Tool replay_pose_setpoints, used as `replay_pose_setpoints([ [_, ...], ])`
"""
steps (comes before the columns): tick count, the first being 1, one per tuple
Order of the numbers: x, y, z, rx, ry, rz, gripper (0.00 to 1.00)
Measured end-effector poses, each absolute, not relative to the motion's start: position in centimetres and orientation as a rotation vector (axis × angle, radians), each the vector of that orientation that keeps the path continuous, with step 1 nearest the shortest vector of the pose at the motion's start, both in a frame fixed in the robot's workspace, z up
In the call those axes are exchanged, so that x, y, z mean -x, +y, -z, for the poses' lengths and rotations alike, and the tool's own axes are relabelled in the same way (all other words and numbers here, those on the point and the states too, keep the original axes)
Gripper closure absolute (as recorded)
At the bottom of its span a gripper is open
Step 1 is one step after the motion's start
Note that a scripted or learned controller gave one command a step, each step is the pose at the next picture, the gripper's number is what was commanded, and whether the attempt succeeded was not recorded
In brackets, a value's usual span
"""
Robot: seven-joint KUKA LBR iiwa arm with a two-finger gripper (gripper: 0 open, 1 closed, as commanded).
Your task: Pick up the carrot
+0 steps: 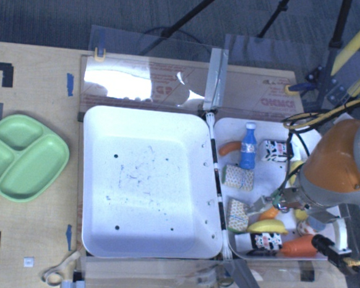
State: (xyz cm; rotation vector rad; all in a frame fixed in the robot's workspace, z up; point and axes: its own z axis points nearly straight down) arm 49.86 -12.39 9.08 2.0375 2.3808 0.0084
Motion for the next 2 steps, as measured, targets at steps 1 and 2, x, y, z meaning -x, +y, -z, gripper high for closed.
replay_pose_setpoints([
  [1,-50.0,-12.4,-9.9,-2.037,2.375,-0.013,1.0],
  [2,-55.2,-7.1,-18.5,-2.101,2.336,-0.001,1.0],
])
